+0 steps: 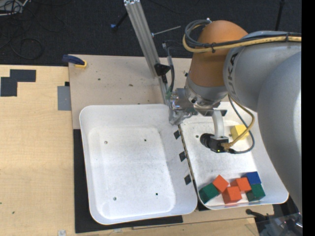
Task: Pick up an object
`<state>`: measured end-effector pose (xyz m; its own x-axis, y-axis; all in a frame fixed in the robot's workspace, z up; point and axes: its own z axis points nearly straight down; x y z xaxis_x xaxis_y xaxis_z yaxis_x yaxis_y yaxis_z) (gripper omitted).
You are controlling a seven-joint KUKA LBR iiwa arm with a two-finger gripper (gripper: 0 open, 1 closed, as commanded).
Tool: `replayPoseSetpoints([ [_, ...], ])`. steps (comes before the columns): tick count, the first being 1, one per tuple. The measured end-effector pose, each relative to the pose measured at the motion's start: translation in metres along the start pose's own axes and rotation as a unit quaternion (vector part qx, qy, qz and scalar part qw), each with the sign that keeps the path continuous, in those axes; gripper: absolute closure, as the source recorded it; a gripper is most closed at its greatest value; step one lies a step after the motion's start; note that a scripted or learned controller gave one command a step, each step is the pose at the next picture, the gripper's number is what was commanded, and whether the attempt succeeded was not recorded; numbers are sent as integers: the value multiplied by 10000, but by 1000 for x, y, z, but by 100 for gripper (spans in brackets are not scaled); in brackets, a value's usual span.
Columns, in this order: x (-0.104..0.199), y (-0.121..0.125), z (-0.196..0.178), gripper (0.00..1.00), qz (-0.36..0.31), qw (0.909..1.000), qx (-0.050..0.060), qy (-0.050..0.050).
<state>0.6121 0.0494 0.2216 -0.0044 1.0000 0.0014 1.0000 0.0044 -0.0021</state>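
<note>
**Blocks (232,194) clustered at the near end of the right-hand bin**

Six small blocks with flat faces and squared edges sit packed together, touching or nearly so, in the near part of the right-hand bin (275,193). They count out as three orange blocks (220,183), two green blocks (209,192) and one blue block (253,177). All look matte and solid in colour. Further back in the same bin, well apart from the cluster, one yellow piece (239,130) shows partly behind a cable, so its shape cannot be made out.

The two bins are shallow white trays with rounded corners. The left-hand bin (93,117) has a floor speckled with fine dark scuffs and a few small dark dots. Three black clips (182,156) sit along the seam where the bins meet.

The gripper (176,116) hangs at the far end of that seam, well apart from the blocks. Whether it is spread or pressed together cannot be told.

One ribbed silver metal rail (142,33) leans across the pale wooden bench (34,146), and one blue clamp (74,60) lies at the bench's far edge.
</note>
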Motion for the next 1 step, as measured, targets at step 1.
replayPoseSetpoints([
  [1, 42, 10, -7, 100, 3, 10000, -3, 1],
])
